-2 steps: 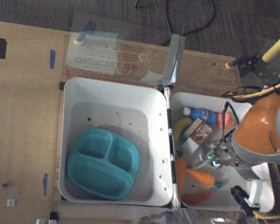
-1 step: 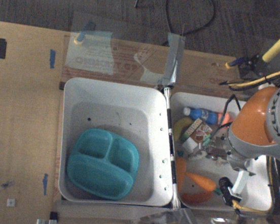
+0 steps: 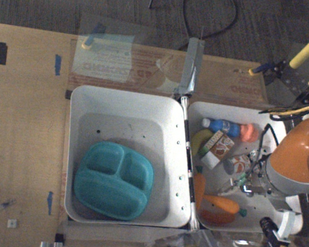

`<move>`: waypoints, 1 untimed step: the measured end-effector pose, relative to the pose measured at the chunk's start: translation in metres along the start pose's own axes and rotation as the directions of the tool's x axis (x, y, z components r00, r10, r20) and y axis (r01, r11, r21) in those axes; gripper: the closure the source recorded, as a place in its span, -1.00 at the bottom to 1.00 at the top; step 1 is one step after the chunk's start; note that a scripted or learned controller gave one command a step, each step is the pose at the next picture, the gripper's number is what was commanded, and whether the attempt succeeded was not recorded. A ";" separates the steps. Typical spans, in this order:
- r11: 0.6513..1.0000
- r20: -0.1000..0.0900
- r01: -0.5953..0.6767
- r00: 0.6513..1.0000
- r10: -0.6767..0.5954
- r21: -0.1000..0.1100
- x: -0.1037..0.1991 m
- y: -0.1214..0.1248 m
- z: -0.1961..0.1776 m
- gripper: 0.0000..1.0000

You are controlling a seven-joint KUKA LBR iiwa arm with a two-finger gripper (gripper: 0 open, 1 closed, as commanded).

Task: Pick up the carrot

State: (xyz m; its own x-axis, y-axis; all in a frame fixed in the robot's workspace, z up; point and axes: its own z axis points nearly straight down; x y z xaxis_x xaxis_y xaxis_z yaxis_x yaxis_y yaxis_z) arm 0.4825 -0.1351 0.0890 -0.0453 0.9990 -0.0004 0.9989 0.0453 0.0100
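camera view | carrot (image 3: 220,204) lies flat at front of right bin (image 3: 253,232), just beside orange bowl (image 3: 215,217) | gripper (image 3: 242,182) low in right bin above-right of carrot, near it, grip state cannot tell | blue bottle (image 3: 222,125) at back | teal tray (image 3: 114,180) in left bin (image 3: 83,105)

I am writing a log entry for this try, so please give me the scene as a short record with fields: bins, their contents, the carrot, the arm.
left bin: holds a teal divided tray
right bin: holds the carrot, a blue bottle, a small carton, other small items
carrot: lies flat near the front wall of the right bin, not lifted
arm: reaches over the right bin from the right
gripper: above and right of the carrot, fingers not readable
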 end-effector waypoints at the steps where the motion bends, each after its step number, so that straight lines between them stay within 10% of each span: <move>1: 1.000 0.003 -0.006 1.000 0.006 -0.004 -0.003 0.001 -0.011 1.00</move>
State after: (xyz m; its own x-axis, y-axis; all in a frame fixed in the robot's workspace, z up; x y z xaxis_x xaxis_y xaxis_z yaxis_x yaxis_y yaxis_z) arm 0.4832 -0.1376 0.0995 -0.0397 0.9992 -0.0029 0.9991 0.0398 0.0143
